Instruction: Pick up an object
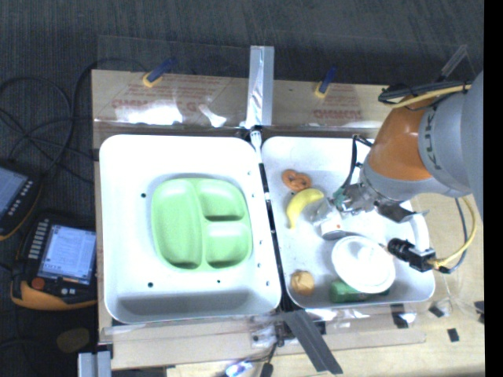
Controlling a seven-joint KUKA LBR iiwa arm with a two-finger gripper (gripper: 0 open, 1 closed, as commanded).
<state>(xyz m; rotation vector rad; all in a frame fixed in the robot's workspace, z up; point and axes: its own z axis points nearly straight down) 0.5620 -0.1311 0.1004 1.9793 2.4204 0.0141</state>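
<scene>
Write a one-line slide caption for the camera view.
KUKA arm's gripper low in the right bin beside a banana, near a white bowl; green divided tray in the left bin.

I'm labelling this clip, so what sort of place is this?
Probably a robot lab bench set up for grasping trials. A grey arm reaches over two white bins; one holds a green divided tray, the other toy food like a banana, and a control tablet sits alongside.

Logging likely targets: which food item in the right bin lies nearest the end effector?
The yellow banana, just left of the end effector. The orange pretzel lies farther back-left; the brown piece sits near the front.
</scene>
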